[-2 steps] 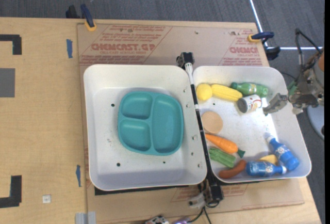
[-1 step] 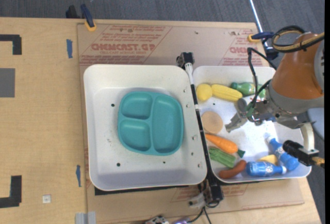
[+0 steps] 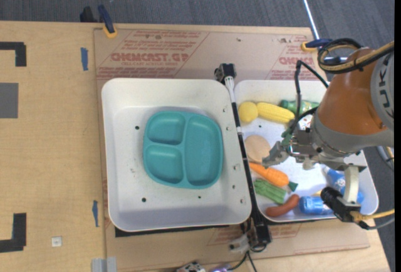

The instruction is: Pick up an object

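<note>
Two white bins sit side by side on our bench [image 3: 50, 158]; our hand [image 3: 283, 150] hangs low in the right bin [image 3: 371, 198], and we cannot tell its state. Just under and beside it lie the orange carrot [image 3: 269, 173] and a pale round piece [image 3: 255, 147], with a green pod [image 3: 268, 190] and a red sausage [image 3: 282, 207] nearer the front wall. Yellow corn [image 3: 276, 112] and a lemon [image 3: 248, 111] lie behind, the blue item [image 3: 311, 204] sits partly under our wrist, and the left bin [image 3: 119, 139] holds a teal divided plate [image 3: 183, 147].
</note>
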Robot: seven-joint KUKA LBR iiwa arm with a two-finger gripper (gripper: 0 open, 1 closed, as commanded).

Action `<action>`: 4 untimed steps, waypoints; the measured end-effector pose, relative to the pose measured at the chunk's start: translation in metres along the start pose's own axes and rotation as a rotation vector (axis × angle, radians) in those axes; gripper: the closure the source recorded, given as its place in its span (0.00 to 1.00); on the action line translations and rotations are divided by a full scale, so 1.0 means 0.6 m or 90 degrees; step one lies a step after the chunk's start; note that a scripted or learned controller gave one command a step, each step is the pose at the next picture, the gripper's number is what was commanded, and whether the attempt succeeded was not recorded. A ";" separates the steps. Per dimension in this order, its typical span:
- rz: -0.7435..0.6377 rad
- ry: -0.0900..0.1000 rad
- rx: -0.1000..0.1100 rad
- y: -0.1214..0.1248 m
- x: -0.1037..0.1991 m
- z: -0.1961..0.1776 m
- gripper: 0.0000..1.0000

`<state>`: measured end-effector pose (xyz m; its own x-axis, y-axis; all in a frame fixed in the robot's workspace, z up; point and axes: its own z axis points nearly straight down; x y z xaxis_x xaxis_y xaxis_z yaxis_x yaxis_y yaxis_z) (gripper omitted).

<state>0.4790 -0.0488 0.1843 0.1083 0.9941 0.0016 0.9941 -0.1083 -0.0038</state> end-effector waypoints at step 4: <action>0.001 0.000 0.000 0.000 -0.001 0.000 0.00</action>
<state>0.4790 -0.0491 0.1843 0.1092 0.9940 0.0015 0.9940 -0.1092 -0.0034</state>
